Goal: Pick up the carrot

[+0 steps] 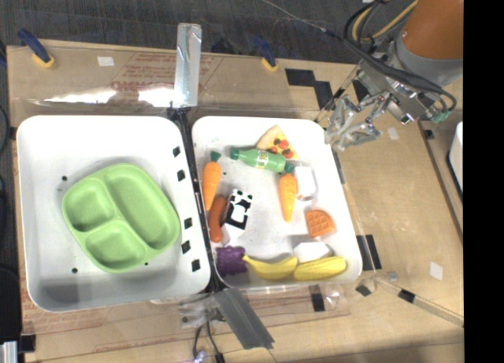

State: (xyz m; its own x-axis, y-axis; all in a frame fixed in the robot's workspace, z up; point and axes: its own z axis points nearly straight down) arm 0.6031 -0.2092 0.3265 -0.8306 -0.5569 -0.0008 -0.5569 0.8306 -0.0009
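Two orange carrots with green tops lie in the right bin (339, 196). One carrot (210, 182) runs along the bin's left wall, and the other carrot (288, 194) lies right of centre. My gripper (350, 128) hangs over the bin's upper right corner, up and to the right of the nearer carrot and apart from it. It is open, with nothing between its fingers.
The right bin also holds a green bottle (258, 159), a pizza slice (277, 142), a sausage (216, 220), a black-and-white toy (238, 209), a waffle (320, 222), a banana (270, 265), corn (320, 267) and a purple piece (231, 259). A green divided plate (120, 216) sits in the left bin (39, 149).
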